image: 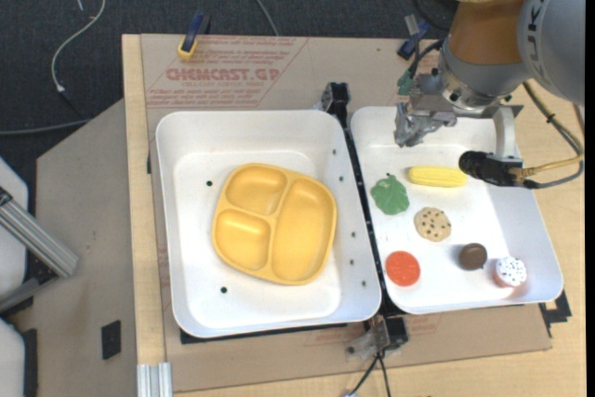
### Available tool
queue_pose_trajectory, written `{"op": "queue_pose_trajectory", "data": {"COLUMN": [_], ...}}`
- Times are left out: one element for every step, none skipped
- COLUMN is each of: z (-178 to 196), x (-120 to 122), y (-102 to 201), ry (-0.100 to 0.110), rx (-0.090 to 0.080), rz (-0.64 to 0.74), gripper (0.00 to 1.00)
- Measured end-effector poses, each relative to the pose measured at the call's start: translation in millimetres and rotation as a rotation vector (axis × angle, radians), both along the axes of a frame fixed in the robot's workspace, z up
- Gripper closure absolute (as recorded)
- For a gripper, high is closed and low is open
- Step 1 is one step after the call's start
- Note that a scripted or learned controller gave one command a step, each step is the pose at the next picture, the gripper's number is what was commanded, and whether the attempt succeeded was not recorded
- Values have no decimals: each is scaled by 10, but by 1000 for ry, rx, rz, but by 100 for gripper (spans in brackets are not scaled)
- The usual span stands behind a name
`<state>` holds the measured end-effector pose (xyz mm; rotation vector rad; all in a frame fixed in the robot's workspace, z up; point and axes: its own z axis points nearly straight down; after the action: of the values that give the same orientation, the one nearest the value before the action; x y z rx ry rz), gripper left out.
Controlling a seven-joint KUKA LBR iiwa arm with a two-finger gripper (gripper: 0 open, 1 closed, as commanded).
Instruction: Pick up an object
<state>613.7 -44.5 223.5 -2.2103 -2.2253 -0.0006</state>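
Observation:
The right bin [521, 228] holds several small toy foods: a yellow corn cob [437, 177], a green leafy piece [390, 196], a speckled cookie [432, 224], a red-orange disc [403, 268], a brown ball [472, 256] and a white dotted piece [510, 271]. My gripper [410, 134] hangs over the back left part of that bin, just behind and left of the corn cob. Nothing shows between its fingers, which look close together.
The left bin [186, 200] carries a yellow divided plate [275, 222]. A black clamp [336, 95] sits at the back between the bins. A blue clip [193, 33] lies on the cardboard behind the left bin. Cables run over the dark floor.

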Motion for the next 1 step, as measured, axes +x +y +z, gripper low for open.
{"op": "queue_pose_trajectory", "data": {"z": [107], "x": [-184], "y": [557], "ry": [-1], "rx": [0], "rz": [0], "gripper": [100]}}
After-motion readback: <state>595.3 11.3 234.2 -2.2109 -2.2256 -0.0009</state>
